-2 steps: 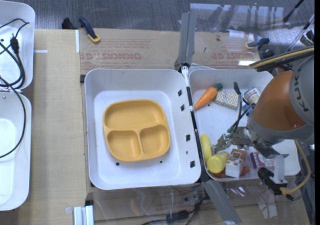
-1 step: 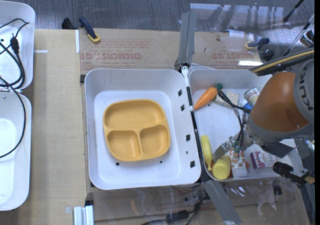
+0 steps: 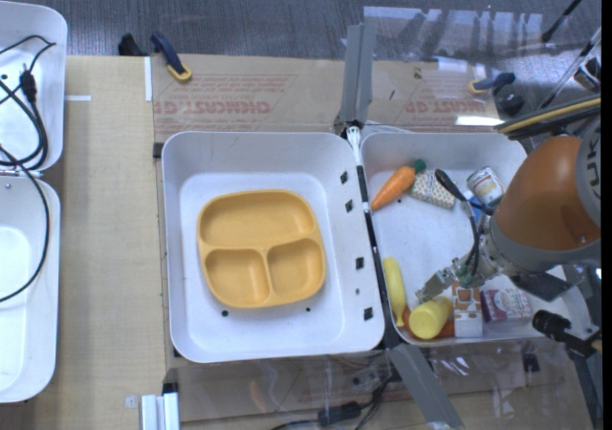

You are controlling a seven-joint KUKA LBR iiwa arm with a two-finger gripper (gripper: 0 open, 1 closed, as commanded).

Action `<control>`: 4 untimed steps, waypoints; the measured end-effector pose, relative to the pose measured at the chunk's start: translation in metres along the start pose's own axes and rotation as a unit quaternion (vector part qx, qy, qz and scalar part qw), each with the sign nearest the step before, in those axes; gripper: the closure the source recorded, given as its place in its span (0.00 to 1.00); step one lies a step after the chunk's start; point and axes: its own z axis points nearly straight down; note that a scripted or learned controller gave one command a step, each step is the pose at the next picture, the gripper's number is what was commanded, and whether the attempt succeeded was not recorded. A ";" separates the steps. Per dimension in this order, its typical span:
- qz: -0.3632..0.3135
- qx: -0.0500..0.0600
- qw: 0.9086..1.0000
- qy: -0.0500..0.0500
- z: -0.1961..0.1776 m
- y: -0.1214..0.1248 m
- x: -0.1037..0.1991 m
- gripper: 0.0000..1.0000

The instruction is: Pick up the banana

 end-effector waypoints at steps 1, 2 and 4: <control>0.002 0.000 1.000 0.000 -0.008 0.001 0.000 1.00; 0.001 0.000 1.000 0.000 -0.008 0.001 -0.001 0.00; -0.114 0.001 0.994 0.000 -0.010 -0.001 -0.001 0.00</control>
